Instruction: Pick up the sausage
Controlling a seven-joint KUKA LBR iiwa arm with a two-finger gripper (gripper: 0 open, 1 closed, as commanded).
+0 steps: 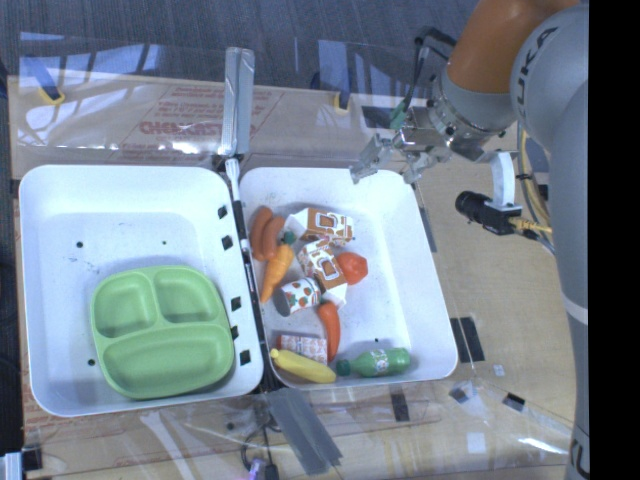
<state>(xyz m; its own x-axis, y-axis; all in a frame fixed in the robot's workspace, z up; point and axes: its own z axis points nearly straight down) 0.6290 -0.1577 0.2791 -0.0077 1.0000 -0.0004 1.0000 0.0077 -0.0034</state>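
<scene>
A: Where's the sausage [262, 231]?

B: Lying in the right bin [425, 268], hard against its left wall near the far-left corner, touching the carrot [277, 272] just below it.

A: And the hand [392, 163]?

B: Hovering above the bin's far edge, fingers spread open, gripping nothing, well apart from the target.

A: Risks from here?

B: Probably crowding. Little room for a finger between sausage and wall, so a descent could jam on the rim or nudge the sausage aside. Could also clamp the carrot or the small cartons [322, 248] by mistake
</scene>
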